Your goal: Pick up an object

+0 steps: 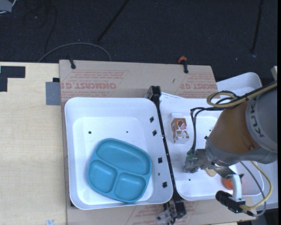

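Observation:
A small white carton with a brown picture (180, 129) stands in the right bin (196, 191), near its back left corner. My gripper (193, 163) is low over the bin floor, a little in front of the carton and apart from it. Nothing can be seen in its grasp. A bit of an orange object (228, 183) peeks out under the arm near the bin's front right. A blue divided plate (119, 169) lies in the left bin (79, 121), toward its front.
The grey arm with its orange band (239, 130) covers most of the right bin's right half. A black divider rail (161, 144) runs between the two bins. Cables loop over the arm and near the bin's front right corner (243, 205).

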Tool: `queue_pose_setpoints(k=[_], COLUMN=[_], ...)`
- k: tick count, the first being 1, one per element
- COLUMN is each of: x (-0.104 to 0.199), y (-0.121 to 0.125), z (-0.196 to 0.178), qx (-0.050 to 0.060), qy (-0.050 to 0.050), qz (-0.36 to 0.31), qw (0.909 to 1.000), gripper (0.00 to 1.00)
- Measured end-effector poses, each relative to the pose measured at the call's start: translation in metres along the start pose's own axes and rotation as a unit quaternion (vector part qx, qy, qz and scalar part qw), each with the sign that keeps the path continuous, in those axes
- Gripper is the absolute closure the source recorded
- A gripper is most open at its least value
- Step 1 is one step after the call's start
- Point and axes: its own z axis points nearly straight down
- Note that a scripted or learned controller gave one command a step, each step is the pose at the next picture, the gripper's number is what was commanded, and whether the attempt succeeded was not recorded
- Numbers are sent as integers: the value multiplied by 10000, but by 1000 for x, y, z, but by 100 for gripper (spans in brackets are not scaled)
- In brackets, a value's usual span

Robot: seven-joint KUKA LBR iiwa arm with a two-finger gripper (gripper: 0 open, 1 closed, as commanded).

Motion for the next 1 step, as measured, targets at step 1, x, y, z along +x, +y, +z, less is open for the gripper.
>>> queue_pose_setpoints(k=[1], x=[-4], y=[7], z=[-59], qx=[-24], qy=[-8], qz=[-42], qw=[10000], gripper=[100])
